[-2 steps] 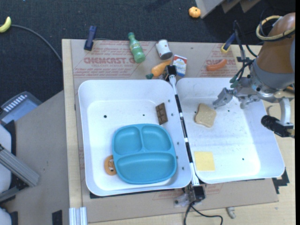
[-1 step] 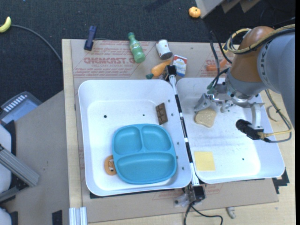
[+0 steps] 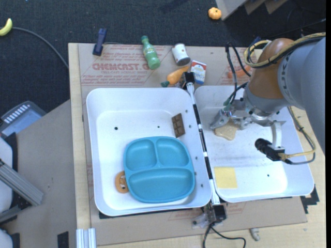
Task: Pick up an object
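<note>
Arm comes in from the right, orange band above wrist; gripper [image 3: 226, 119] low in the right bin [image 3: 269, 187], at its upper-left part; a tan, bread-like piece [image 3: 226, 133] lies just below it, touching or nearly so; whether it sits betw. the fingers can't be told, nor how wide they stand. Yellow square slice [image 3: 225, 177] flat on the same bin's floor, nearer the front, well apart from gripper.

Left bin [image 3: 103, 112]: blue divided plate [image 3: 158, 168] w/ three compartments, front-centre; small brown cookie-like item [image 3: 121, 182] touching plate's left edge; brown chocolate-bar piece [image 3: 178, 125] near the bin's right wall.

Behind bins, on the brown board [image 3: 124, 63]: red print reads "CHEMCAST", smaller lines too blurred to read; green bottle [image 3: 150, 52] lying down; white can [image 3: 180, 53]; orange carrot-like toy [image 3: 176, 76]; small carton [image 3: 198, 71] w/ label unreadable; blue marker-like thing [image 3: 99, 41] at board's back edge. On dark floor: small orange fruit [image 3: 214, 13], yellow banana [image 3: 5, 27] at far left.
</note>
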You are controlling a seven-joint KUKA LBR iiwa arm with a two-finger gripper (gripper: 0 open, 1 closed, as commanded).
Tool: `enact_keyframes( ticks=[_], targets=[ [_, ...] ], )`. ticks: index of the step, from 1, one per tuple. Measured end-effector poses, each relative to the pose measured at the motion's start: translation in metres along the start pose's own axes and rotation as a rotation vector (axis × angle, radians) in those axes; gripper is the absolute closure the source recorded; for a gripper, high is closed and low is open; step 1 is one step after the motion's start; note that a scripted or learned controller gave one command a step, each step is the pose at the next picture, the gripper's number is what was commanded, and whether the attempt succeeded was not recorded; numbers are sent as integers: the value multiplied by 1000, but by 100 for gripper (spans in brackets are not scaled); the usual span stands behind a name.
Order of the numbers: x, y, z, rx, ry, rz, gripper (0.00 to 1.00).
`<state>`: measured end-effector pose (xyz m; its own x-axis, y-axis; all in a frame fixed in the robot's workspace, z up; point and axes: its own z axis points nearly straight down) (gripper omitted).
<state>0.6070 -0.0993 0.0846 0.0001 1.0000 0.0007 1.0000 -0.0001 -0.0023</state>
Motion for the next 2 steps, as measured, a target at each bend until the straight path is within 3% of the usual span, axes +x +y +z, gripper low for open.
enact_keyframes(
  ticks=[1, 2],
  targets=[
    [0, 1, -11, -3, 0, 0, 100],
    [69, -25, -101, -4, 0, -2, 100]
  ],
)
